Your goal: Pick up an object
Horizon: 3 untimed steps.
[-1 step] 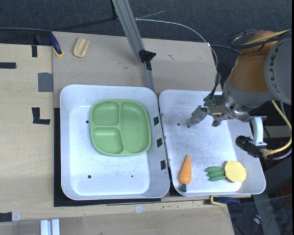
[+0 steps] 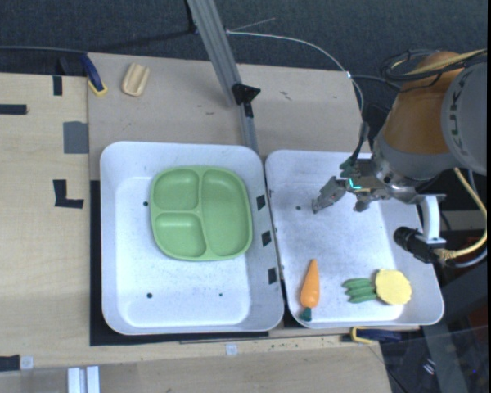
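Bins are sitting side by side: left bin [image 2: 123, 244] holding a green plate [image 2: 201, 212], right bin [image 2: 344, 244] holding a carrot [image 2: 310, 283] and corn [image 2: 382, 287]; fingers [image 2: 327, 196] hanging spread, gripping nothing.

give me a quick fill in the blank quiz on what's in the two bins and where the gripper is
1. The green divided plate lies in the ____ bin.
2. The plate has ____ compartments.
3. The carrot lies in the right bin, to the ____ of the yellow and green toy.
4. The gripper hangs over the ____ bin.

Missing words: left; three; left; right
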Each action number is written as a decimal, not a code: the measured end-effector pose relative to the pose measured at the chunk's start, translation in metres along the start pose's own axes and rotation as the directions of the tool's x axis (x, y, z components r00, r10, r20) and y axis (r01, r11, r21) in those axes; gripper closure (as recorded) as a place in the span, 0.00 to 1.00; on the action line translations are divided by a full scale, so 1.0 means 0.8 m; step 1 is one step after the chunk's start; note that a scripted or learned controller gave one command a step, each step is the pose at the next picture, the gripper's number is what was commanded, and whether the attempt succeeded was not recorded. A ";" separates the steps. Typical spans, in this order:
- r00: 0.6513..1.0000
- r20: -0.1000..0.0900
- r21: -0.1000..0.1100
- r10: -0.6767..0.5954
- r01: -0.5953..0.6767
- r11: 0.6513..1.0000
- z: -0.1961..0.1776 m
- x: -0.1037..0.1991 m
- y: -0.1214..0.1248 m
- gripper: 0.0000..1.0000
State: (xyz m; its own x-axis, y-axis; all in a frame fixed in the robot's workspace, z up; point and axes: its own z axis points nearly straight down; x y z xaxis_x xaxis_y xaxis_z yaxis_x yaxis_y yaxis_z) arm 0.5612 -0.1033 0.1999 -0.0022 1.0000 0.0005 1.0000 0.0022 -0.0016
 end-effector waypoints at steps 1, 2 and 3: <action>1.000 0.001 0.005 0.000 0.000 1.000 0.071 0.000 0.011 0.00; 1.000 0.002 0.002 0.001 -0.001 1.000 0.138 0.000 0.009 0.00; 1.000 -0.001 0.002 -0.001 0.001 1.000 0.123 0.002 0.010 1.00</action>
State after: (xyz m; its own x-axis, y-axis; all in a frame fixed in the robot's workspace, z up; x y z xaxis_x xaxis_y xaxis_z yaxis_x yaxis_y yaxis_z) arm 0.5687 -0.1018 0.1013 -0.0027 1.0000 0.0012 1.0000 0.0027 -0.0040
